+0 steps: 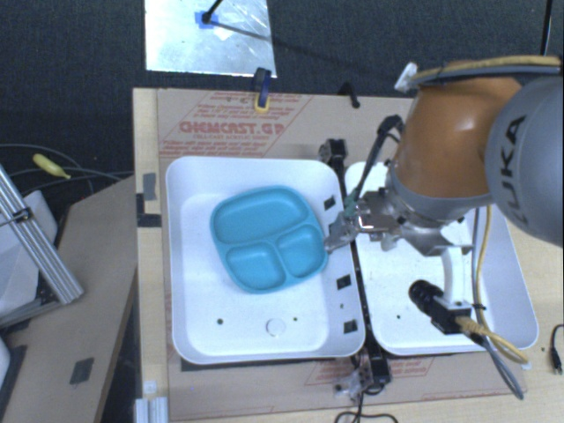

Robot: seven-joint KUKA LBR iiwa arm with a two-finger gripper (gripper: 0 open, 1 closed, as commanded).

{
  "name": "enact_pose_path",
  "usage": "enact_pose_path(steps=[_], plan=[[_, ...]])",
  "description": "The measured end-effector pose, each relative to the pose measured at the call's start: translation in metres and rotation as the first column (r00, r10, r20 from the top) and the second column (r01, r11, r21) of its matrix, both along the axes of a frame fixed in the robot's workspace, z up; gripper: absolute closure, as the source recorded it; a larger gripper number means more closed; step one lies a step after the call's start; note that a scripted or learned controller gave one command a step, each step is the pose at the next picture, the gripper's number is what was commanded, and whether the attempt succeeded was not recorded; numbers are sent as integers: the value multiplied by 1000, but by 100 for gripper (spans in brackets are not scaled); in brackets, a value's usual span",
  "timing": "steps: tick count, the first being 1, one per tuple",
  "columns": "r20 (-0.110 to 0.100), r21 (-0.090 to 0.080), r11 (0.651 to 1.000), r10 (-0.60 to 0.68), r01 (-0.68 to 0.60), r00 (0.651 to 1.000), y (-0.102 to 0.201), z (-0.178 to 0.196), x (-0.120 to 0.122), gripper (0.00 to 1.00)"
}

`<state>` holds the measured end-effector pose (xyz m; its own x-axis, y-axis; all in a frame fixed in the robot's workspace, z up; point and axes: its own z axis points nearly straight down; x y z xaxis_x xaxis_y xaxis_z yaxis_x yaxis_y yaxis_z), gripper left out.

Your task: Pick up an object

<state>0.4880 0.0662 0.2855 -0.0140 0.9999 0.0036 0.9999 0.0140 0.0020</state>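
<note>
A light blue divided plate [266, 238] with three compartments lies tilted in the left white bin [198, 324]. My gripper [340, 233] hangs over the seam between the two bins, its tip right at the plate's right edge. Whether it touches the plate is not clear. The grey and orange arm covers much of the right bin [515, 311].
Black clips run along the divider between the bins [351, 280]. A black cable and yellow connector [454, 317] hang over the right bin. A cardboard sheet [229, 123] lies under both bins, with a shiny foil sheet [210, 20] behind. An aluminium frame [31, 245] stands at the left.
</note>
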Motion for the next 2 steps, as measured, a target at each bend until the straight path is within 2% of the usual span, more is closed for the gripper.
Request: enact_pose_path(steps=[1,2], plan=[[2,-3,1000,-8,8,1000,-6,11,1,100],[-1,0,1000,-2,2,1000,89,-1,12,100]])
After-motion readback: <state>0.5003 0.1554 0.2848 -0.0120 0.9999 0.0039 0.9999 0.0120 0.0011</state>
